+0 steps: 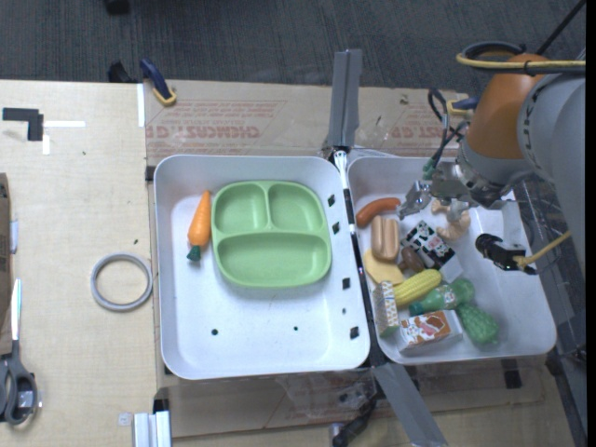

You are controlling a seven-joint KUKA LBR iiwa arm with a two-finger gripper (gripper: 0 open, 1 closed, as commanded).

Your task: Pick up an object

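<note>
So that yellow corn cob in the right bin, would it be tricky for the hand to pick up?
Probably a little. The corn cob looks rounded and elongated, so it may roll if nudged. It looks like a plastic toy, so likely stiff and light. It lies wedged among other toys in the right bin, which could crowd the hand.

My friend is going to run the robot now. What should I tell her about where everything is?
Pincer: hangs low over the back of the right white bin, above the toy pile; whether it grips anything cannot be told.
Right bin: red sausage, tan hot-dog bun, yellow corn cob, green bumpy pickle toy, small printed snack box.
Left white bin: green three-part plastic plate, with an orange toy carrot beside its left edge.
Done: nothing visibly lifted.
Left: grasp one toy and raise it.
</note>
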